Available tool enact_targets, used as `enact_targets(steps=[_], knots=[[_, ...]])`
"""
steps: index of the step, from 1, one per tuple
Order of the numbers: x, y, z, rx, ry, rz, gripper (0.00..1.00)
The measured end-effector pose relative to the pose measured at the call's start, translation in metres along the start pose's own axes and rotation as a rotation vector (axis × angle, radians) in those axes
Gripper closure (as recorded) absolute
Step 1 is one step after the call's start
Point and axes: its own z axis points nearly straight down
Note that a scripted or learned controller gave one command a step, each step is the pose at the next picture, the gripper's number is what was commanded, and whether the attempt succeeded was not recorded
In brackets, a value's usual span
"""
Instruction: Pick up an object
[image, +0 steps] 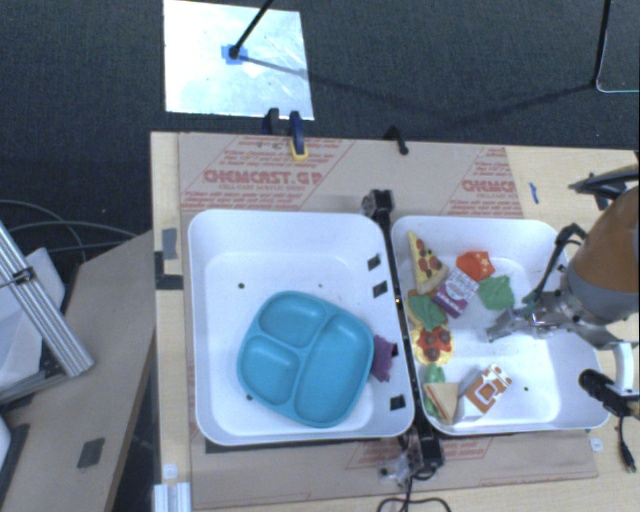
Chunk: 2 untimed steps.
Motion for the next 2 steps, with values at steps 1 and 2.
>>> enact_targets(steps=[1, 2], knots=[[-0.001, 0.060, -0.044, -0.003, -0.001, -0.001, 0.00], [0.088, 0.065, -0.002, -0.005, -0.002, -0.003, 0.00]])
